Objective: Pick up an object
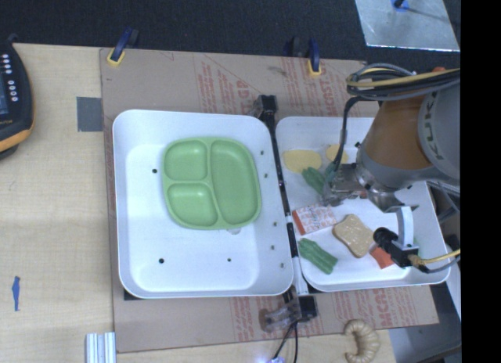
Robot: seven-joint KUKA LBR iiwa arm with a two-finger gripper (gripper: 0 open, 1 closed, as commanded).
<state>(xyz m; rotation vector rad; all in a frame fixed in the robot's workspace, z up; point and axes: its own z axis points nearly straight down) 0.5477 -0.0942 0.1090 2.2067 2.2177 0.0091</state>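
Tool (338, 189): hanging low in the right bin (438, 275); finger state impossible to tell.
Toast slice (353, 234): tan, porous, lying just below the tool.
Divided plate (211, 182): smooth green plastic, sitting far left of the tool.

The place is looking like a robotics lab: a cardboard sheet (235, 80) is lying clamped with blue and yellow clamps (120, 47) on the desk (51, 228), and a control pendant (12, 95) is resting at the left.

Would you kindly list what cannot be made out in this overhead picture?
- End effector: the camera view looks down on the wrist, so its state is unclear.
- Green object under the end effector: partly covered by it.
- Yellow piece: half hidden behind the arm.
- Arm: cut off at the right.
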